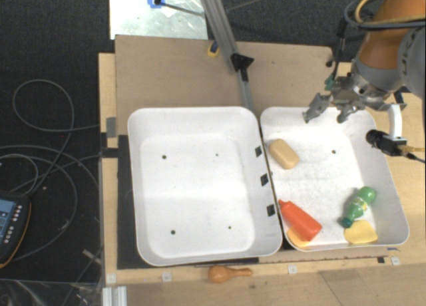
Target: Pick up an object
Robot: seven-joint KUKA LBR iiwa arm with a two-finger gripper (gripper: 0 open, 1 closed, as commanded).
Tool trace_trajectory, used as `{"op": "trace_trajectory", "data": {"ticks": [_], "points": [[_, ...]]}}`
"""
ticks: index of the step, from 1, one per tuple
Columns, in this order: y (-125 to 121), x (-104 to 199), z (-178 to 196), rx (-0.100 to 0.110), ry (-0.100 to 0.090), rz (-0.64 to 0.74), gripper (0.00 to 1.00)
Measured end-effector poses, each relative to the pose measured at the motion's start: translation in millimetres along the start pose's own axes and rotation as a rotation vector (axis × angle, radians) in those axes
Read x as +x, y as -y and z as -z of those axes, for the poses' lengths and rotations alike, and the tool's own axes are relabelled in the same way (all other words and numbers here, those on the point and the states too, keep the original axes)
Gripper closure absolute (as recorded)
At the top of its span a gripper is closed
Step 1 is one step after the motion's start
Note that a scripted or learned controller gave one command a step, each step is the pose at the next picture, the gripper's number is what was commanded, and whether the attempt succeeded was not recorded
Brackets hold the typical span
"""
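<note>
The table (173,72) is a brown board that extends beyond both bins on all sides, with dark floor around it and a loose cable (40,132) on the floor at the left. The left bin (143,125) occupies the centre of the table; its floor is bare white with four small dark holes, leaving its full area open for movement. The right bin (399,225) sits directly against it, the two rims touching along a seam fitted with small black clips (264,179). The arm (389,32) enters from the upper right, and its end effector (328,110) hangs over the far rim of the right bin with both fingers spread apart and nothing between them. A metal pole (219,18) crosses the table diagonally from the top edge toward the seam between the bins. Inside the right bin, a tan oblong object (284,153) lies near the left wall, well apart from the end effector, with open bin floor on its right and near sides. An orange bottle-shaped object (299,220) lies at the near left corner, close to the seam. A green bottle (357,206) lies near the right wall, and a yellow object (361,233) lies just beside it, close to the near rim. A small orange-brown object (228,273) rests on the table outside the bins, near the table's front edge. No labels or writing are legible on any object.
</note>
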State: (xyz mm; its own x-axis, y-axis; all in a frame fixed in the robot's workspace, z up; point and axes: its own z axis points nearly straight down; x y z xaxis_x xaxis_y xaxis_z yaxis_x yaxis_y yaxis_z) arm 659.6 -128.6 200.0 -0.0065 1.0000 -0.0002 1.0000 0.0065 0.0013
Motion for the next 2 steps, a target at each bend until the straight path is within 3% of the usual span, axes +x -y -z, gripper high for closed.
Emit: {"op": "trace_trajectory", "data": {"ticks": [1, 2], "points": [[0.0, -0.1, 0.1, 0.000, 0.001, 0.000, 0.00], [4.9, 4.1, -43.3, 0.004, 0.000, -0.001, 0.00]]}}
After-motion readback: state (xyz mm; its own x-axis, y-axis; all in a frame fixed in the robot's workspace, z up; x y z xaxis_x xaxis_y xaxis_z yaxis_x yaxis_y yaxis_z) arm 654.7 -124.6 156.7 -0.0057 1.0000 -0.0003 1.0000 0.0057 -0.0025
